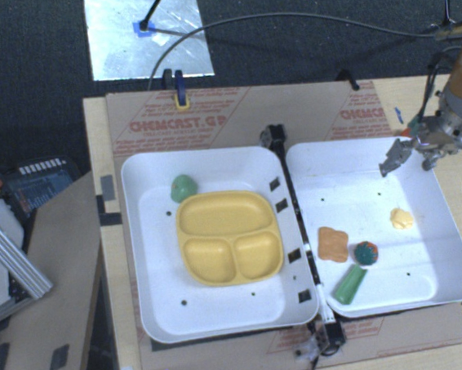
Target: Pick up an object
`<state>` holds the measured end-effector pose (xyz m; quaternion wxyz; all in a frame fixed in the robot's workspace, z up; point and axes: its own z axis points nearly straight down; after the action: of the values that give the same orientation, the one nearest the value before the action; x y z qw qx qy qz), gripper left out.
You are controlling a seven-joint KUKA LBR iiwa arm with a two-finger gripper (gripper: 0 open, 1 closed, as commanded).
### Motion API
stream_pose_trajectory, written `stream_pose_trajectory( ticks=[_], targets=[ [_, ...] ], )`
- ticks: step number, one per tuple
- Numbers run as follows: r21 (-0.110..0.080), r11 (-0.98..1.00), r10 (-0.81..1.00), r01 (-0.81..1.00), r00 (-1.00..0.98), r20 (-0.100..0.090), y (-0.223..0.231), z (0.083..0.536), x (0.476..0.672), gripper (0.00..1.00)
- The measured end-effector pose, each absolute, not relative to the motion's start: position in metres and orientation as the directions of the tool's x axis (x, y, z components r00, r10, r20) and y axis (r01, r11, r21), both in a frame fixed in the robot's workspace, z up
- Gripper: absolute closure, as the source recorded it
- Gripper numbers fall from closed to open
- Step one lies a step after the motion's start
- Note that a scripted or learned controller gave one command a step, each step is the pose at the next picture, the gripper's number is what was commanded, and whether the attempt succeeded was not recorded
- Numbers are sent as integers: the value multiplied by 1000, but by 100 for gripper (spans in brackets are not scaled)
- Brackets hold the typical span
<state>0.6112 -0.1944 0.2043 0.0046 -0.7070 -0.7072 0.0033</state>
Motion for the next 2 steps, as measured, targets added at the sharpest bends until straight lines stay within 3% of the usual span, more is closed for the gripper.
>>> stream_pose_trajectory(
  ticks=[1,2],
  targets=[
    [2,3,1000,1000,-3,0,-194,213,614,0],
    [-2,1,1000,1000,-1,0,-196,155,606,0]
  ],
)
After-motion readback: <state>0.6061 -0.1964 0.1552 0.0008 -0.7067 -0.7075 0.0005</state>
